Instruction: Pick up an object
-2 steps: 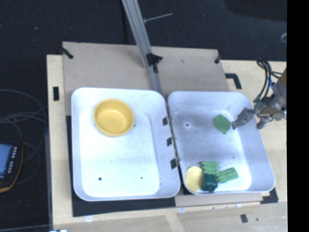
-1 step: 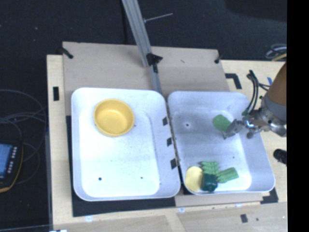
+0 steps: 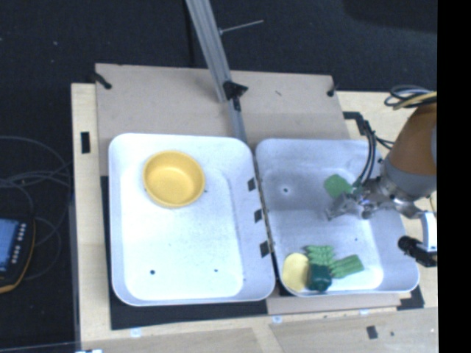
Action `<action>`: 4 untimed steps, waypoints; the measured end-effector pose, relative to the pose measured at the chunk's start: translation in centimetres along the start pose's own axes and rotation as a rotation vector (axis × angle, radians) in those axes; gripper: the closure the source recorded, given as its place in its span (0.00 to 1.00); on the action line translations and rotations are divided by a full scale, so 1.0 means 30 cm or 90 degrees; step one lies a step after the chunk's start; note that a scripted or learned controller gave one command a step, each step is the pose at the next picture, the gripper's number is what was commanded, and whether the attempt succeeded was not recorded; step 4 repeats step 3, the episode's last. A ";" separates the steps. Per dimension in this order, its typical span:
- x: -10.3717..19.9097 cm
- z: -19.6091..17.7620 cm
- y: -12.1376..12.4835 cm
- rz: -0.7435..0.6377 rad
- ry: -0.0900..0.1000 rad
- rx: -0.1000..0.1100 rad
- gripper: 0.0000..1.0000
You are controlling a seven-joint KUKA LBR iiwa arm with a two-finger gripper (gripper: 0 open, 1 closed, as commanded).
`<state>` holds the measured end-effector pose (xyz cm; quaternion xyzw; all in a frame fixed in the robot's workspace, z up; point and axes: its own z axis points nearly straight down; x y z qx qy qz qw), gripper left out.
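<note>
Just left of the hand (image 3: 346, 206) lies a green object (image 3: 338, 185).

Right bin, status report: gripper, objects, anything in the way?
Gripper low in right bin, beside green piece. Yellow-and-green pile at front wall. Nothing blocking.

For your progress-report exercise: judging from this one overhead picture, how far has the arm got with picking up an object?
Done: the arm has reached into the right bin, and its gripper sits low beside a green block. In hand: nothing visibly lifted; whether the block is gripped cannot be told. Left: secure and raise an object. The green and yellow pieces lie in the bin's near corner, and the yellow bowl rests in the left bin.
</note>
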<state>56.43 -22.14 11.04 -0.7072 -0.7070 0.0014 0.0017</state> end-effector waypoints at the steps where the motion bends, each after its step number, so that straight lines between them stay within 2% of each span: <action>1: -0.002 -0.045 0.005 0.000 0.000 -0.004 1.00; 3: -0.021 -0.370 0.057 0.000 -0.001 -0.006 1.00; 4: -0.021 -0.370 0.057 0.000 -0.001 -0.006 1.00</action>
